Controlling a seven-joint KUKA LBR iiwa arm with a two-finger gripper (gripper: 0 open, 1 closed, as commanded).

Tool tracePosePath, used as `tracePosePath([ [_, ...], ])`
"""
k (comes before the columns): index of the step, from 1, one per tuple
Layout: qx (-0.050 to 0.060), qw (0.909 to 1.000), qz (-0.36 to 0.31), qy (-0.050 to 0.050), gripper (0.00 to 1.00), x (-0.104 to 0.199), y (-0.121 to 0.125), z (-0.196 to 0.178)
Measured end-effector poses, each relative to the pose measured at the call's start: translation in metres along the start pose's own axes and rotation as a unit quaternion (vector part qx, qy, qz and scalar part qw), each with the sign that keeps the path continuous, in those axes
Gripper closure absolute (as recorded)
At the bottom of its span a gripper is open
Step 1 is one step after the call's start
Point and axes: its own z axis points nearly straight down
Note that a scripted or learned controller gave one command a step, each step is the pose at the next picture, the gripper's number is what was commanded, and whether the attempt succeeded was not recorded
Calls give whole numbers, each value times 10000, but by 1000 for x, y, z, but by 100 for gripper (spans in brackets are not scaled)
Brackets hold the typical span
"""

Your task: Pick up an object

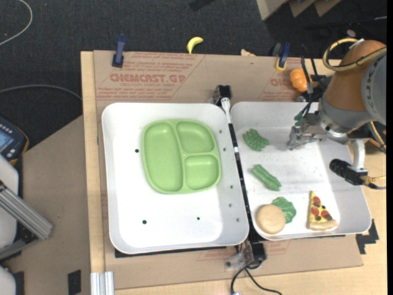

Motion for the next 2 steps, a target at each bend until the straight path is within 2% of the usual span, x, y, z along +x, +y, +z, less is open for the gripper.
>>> tracePosePath([
  [1, -38, 10000, -41, 10, 100, 69, 12, -92],
  [2, -69, 10000, 40, -52, 100, -47, 6, -235],
])
